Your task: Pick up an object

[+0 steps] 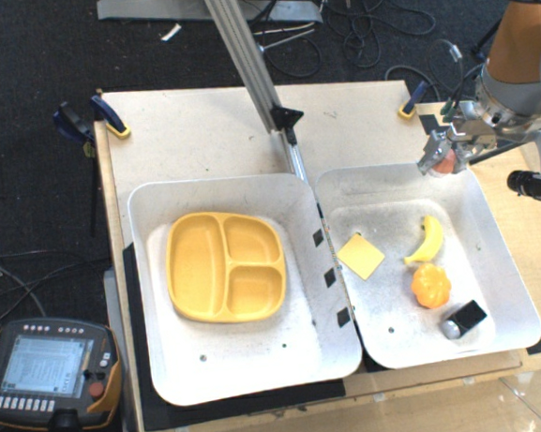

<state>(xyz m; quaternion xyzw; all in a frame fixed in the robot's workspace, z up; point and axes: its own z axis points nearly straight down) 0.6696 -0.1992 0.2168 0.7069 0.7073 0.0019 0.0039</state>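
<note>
1. In the camera view, a curved yellow banana (pixel 429 241), smooth-skinned, is seen lying in the right bin (pixel 498 237), near its middle.
2. Just below it, a rounded, bumpy orange fruit (pixel 431 286) is found; a flat yellow square block (pixel 361 255) lies to the left, and a black-and-silver cylinder (pixel 463 319) lies near the front rim.
3. A glossy yellow three-compartment plate (pixel 226 266) is held in the left bin (pixel 161 361).
4. The gripper (pixel 438 160) is seen over the right bin's far rim, a small reddish thing at its tip; whether the jaws are spread or pressed together cannot be told.
</note>
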